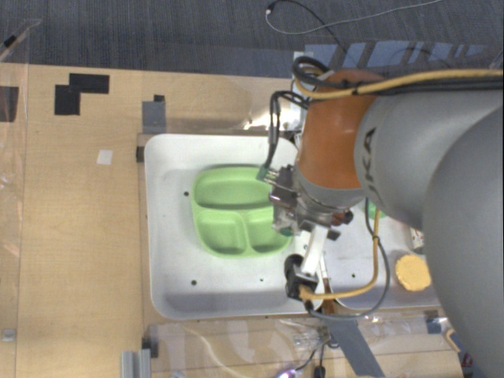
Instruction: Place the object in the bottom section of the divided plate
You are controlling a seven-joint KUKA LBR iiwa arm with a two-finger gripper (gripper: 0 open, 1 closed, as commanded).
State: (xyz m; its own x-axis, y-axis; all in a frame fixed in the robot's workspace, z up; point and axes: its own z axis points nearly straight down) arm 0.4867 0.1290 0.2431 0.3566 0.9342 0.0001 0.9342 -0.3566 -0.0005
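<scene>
A light green divided plate [206,220] lies in the left white bin [169,235]. It has one wide section at the far side and two smaller ones at the near side. My gripper [285,220] hangs over the plate's right edge, by the near right section, with the orange-banded wrist covering it from above. What may sit between the fingers is hidden. A round yellow object [412,272] lies in the right bin, partly behind the arm. A small green sliver [370,209] peeks out next to the wrist.
The big grey arm covers most of the right bin. Bare white floor of the left bin runs left of and in front of the plate. A dark cable [331,22] loops on the grey floor behind the bench.
</scene>
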